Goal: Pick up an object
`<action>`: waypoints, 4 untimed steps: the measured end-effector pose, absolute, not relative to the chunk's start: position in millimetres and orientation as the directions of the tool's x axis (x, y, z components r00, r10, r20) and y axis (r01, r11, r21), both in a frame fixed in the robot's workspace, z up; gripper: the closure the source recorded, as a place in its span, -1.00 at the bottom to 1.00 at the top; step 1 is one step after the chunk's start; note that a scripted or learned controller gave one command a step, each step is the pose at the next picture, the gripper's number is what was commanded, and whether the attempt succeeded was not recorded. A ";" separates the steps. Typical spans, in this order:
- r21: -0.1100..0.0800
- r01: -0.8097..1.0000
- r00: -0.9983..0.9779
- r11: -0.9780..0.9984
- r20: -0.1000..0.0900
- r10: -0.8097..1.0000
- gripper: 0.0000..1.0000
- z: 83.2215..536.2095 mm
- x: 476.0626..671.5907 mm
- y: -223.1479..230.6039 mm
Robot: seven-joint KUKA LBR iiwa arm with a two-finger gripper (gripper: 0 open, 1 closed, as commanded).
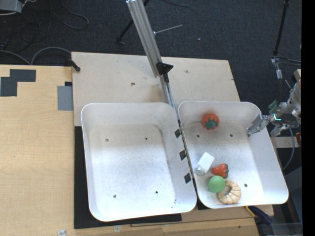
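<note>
Camera view: gripper (263,122) at the right bin's (256,193) far right rim, low over the wall; whether released or clenched, impossible to tell. Nothing seen gripped.

Nearest candidate: tomato (210,121), well left of the gripper, alone on bare floor. Probably a light, hollow plastic toy, smooth and round, prone to rolling; best pinched across its widest part from straight above.

Farther off, below and left of the gripper: white block (204,162), red pepper (221,170), green ball (215,184) and ringed shell (230,192), bunched tight, some touching. Little finger room there, so a likely nudge or slip.

Bin floor smooth, white, gently sloped toward the walls. Left bin (98,132) beyond the divider. Slanted metal pole (147,38) up and left, clear of the gripper.
</note>
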State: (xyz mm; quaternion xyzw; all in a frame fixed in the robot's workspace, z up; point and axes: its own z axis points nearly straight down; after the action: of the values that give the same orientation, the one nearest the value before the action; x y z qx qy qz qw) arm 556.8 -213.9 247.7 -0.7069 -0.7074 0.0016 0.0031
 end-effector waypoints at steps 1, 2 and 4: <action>-0.003 1.000 -0.002 0.002 0.001 1.000 -1.00 249.8 557.6 -214.0; -0.007 1.000 0.000 0.000 0.002 1.000 -1.00 204.4 555.3 -219.1; -0.009 1.000 0.001 -0.001 0.003 1.000 -1.00 93.5 547.2 -213.0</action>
State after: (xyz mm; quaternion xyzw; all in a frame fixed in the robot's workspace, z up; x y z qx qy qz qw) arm 547.2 -213.0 93.5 -0.7075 -0.7067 0.0020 0.0043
